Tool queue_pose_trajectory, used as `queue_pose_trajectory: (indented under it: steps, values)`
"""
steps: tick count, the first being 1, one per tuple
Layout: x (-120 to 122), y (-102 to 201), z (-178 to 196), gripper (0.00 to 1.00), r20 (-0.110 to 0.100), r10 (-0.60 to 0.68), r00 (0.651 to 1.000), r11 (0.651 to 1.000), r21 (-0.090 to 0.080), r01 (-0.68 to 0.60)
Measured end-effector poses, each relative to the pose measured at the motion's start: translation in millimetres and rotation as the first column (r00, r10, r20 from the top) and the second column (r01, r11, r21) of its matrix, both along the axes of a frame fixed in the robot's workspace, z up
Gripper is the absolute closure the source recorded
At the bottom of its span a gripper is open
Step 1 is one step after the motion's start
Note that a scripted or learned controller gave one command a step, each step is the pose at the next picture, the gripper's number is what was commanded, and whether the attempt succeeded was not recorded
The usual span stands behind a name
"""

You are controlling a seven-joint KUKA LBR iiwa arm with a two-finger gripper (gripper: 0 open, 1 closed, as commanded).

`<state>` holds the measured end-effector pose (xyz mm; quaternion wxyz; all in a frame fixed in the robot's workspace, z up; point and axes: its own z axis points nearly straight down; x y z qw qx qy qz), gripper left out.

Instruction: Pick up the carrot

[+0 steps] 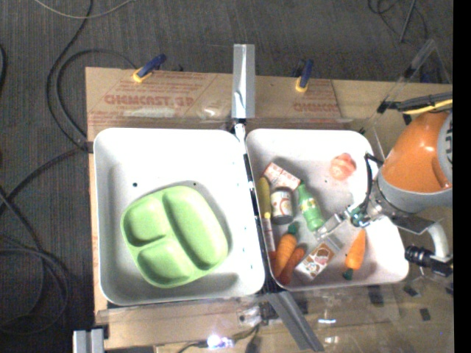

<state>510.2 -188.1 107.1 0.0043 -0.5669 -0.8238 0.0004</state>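
Note:
An orange carrot [355,250] with a dark green stem end lies near the right bin's front right corner. Two more carrots [287,254] lie side by side at the front middle of that bin, their green tops pointing back. My gripper [344,223] hangs over the right part of the bin, just above and left of the right-hand carrot's thick end. The grey arm with its orange band [416,160] reaches in from the right. Nothing shows as held.
The right bin [309,140] also holds a small carton [315,262], a green bottle [310,209], a can [281,204], a yellow tube [263,194], a pink-white box [282,175] and a peach-coloured fruit [342,166]. A green divided plate [175,234] lies in the left bin [110,160].

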Motion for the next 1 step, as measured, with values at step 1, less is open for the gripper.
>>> queue_pose_trajectory:
  steps: [1]
  values:
    - [-19.6,-24.2,-17.3,0.0,0.022,0.116,0.993,0.993,-0.006,-0.115]
